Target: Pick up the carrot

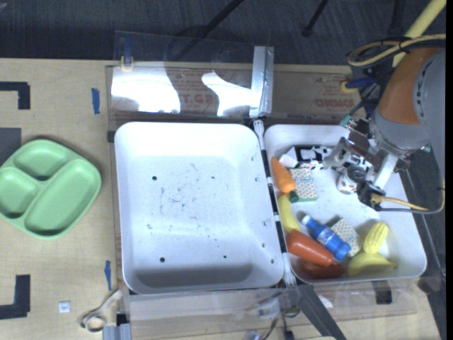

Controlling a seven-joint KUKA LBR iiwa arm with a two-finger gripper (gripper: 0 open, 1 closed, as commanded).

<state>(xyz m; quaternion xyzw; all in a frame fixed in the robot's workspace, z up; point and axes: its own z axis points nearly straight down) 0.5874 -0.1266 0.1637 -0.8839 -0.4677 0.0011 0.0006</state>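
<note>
Bench with 2 shallow white bins side by side. Left bin (pixel 191 204): bare floor with small dark specks and faint scuff marks. Right bin (pixel 414 257): holds all the loose items.

Carrot (pixel 283 176): orange, lying against the right bin's left wall, in the upper half, long axis running roughly top to bottom. Just below it a yellow banana (pixel 286 214) follows the same wall. Carrot lies free, nothing touching it from above.

Other contents of the right bin: a red-orange pepper-like piece (pixel 308 248) at lower left, a small bottle with blue label (pixel 327 236) lying tilted beside it, a checked packet (pixel 305 187) right of the carrot, a yellow corn cob (pixel 374 237) and a yellow piece (pixel 369 263) at lower right.

Arm enters from the right, orange band above the wrist. Gripper (pixel 352 170) sits over the upper right part of the right bin, well apart from the carrot. Cannot tell how the tool is set: cabling and hardware clutter that spot.

Green divided plate (pixel 47 188) on the bench, left of both bins.
</note>
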